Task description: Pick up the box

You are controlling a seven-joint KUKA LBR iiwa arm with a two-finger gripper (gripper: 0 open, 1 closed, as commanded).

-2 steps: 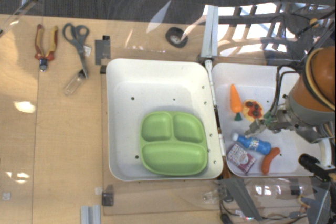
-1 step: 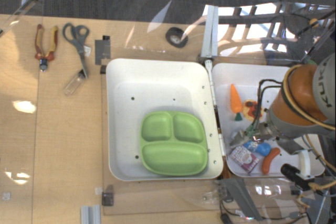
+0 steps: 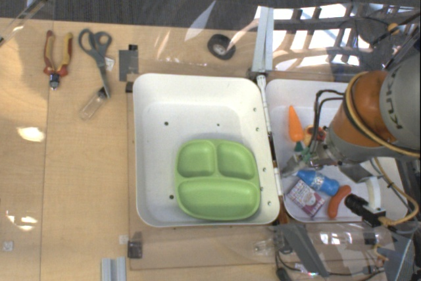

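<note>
The claw [image 3: 306, 153] hangs low over the right-hand white bin [image 3: 281, 94], near the bin's inner wall. From this slant I cannot tell whether it is apart or together, and nothing can be seen held in it. The box [image 3: 303, 198], pale with a pinkish printed face, lies flat on the bin floor just below the claw in the view, toward the near rim. A small blue bottle [image 3: 319, 181] lies between the claw and the box, touching the box's upper edge. Above the claw lies an orange carrot-shaped piece [image 3: 295, 122]; down and to the claw's right, beside the box, is a red sausage-shaped piece [image 3: 337, 202]. Left of the claw, past the wall, the other bin [image 3: 191, 99] holds a green divided plate [image 3: 217, 181]. Well beyond that, scissors [image 3: 99, 59] and pliers [image 3: 56, 56] lie on the desk [image 3: 66, 161].
</note>
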